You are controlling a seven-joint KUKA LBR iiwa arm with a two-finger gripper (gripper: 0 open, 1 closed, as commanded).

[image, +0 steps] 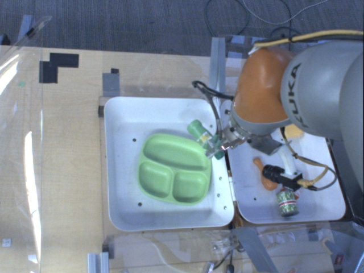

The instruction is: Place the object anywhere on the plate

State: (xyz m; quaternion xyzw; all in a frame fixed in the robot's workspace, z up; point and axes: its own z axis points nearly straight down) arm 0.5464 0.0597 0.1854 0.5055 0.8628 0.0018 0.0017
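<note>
Object: small green cylindrical bottle (198, 129), touching claw (215, 147), at its upper-left.
Plate: green three-compartment plastic plate (173, 168), just lower-left of the bottle.
Claw state: cannot tell.

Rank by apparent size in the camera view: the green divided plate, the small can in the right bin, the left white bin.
1. Left shallow white bin
2. Green three-compartment plastic plate
3. Small green-labelled can
The gaps are wide, so camera distance leaves the order unchanged.

Grey arm (324, 84), orange band (259, 87), KUKA lettering, black cables trailing.
</note>
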